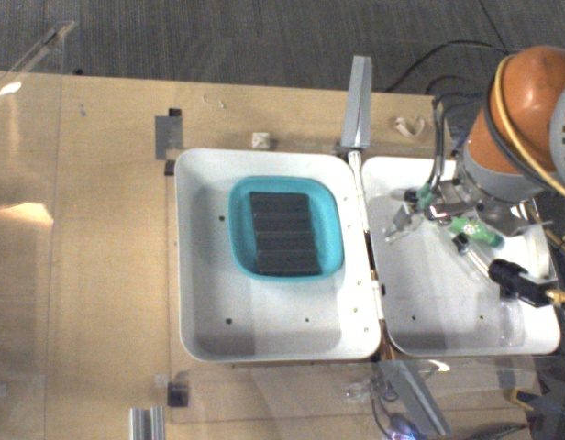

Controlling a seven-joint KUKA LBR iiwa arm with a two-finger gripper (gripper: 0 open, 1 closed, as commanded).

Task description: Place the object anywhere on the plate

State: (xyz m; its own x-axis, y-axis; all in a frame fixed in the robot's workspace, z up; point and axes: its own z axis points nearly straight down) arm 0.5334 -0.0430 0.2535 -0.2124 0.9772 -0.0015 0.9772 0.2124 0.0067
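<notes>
A lift could come up bare. My gripper hangs in the right bin, and I cannot tell how wide it stands or whether it has anything. The left bin holds a teal plate bearing a dark ribbed slab. A green piece, likely the object, lies in the right bin beside my gripper.

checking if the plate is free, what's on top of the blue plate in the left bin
A dark ribbed rectangular pad lies flat on the blue plate, covering its middle. The plate's rim shows around it; anything under the pad is hidden.
</notes>
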